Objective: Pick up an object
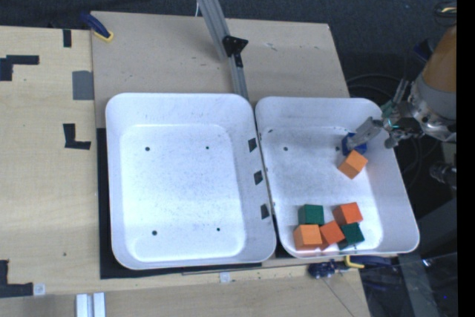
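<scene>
Right white bin [297,115] — gripper [355,145] over orange block [353,163].

1. A small orange foam-like cube [353,163] sits tilted on a corner in the right of the frame, in the upper right part of the right-hand white bin [297,122].
2. A small blue block [348,142] lies just above it, touching it and partly hidden.
3. A cluster lies at the lower right of the frame, along that bin's bottom wall: a dark green cube [312,214], an orange cube [348,214], an orange cube [307,236], a tilted orange cube [332,233], and a dark green cube [352,234], all touching or just beside one another.
</scene>
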You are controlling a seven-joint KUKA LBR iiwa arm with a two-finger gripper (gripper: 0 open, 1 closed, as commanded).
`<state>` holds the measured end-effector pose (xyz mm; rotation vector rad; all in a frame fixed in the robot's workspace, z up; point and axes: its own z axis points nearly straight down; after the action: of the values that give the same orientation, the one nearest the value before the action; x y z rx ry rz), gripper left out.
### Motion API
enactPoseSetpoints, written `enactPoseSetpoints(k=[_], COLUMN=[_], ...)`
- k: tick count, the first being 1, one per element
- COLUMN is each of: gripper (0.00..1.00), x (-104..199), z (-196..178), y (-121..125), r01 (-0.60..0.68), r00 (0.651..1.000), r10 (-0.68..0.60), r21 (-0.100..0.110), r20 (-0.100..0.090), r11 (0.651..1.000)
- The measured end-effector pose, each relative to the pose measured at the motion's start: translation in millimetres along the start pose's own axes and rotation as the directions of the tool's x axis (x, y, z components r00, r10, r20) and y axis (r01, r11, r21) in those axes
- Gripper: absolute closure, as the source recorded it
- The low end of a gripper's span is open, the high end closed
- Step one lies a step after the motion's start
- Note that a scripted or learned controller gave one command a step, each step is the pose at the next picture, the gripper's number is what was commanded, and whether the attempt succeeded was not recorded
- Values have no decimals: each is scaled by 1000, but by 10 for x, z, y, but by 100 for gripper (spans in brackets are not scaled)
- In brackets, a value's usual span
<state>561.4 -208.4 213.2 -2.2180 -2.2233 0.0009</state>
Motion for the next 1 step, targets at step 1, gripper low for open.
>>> enactPoseSetpoints(k=[1], gripper=[0], x=[0], z=[0], y=[0], r01=[0], r00=[1000], r10=[0], r21=[0], r20=[0], r11=[1000])
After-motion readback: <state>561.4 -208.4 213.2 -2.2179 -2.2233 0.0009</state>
